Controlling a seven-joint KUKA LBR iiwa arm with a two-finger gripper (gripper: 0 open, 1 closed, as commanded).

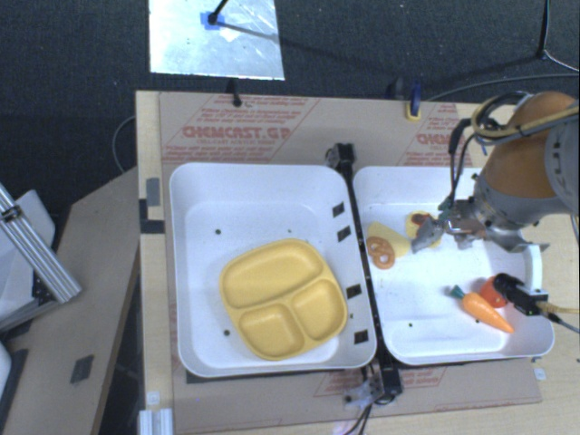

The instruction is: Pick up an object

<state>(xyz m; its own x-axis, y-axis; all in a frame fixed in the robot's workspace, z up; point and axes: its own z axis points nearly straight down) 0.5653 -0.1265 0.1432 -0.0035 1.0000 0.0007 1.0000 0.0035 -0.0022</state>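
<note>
Hovering tool (pixel 428 236) in right bin (pixel 435 352), grip state unclear; carrot (pixel 487 313) near front rim, centre floor open

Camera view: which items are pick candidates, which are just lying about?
Job: gripper, above the right bin; in it, toy carrot, orange ring, yellow piece.
Lying about: yellow divided tray in the left bin, silver sheet on the floor, cardboard under the bins.

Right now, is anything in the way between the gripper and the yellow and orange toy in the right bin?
Nothing visible. The gripper hangs just right of the yellow and orange toy, with bare floor of the right bin between them. A small reddish piece sits farther back, beside that gap.
</note>
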